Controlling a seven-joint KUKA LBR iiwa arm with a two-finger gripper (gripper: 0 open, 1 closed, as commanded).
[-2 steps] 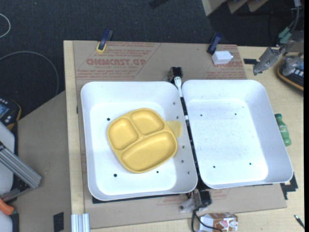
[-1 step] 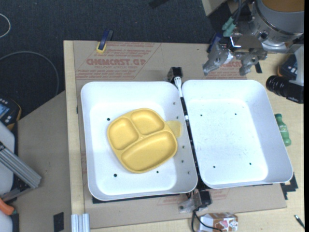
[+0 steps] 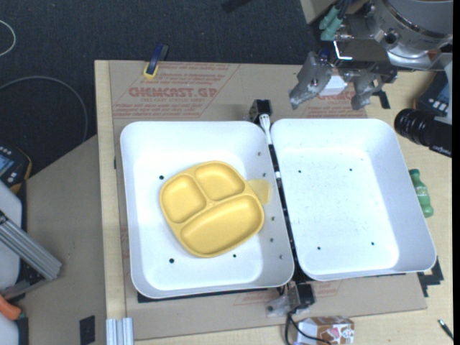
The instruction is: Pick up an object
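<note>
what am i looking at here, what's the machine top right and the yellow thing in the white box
One camera fixed above a bench looks down at a slant. The machine at the top right is a grey robot arm with an orange band; its two-finger metal gripper hangs above the far edge of the bench with nothing between its fingers. On the bench sit two shallow white bins side by side. The left white bin holds a yellow plastic plate with three compartments, lying flat. The right white bin sits beside it. The arm's job is picking an object up.

The bench [image 3: 215, 85] bears 2 white bins, left [image 3: 144, 264] and right [image 3: 402, 243], touching side by side.
</note>
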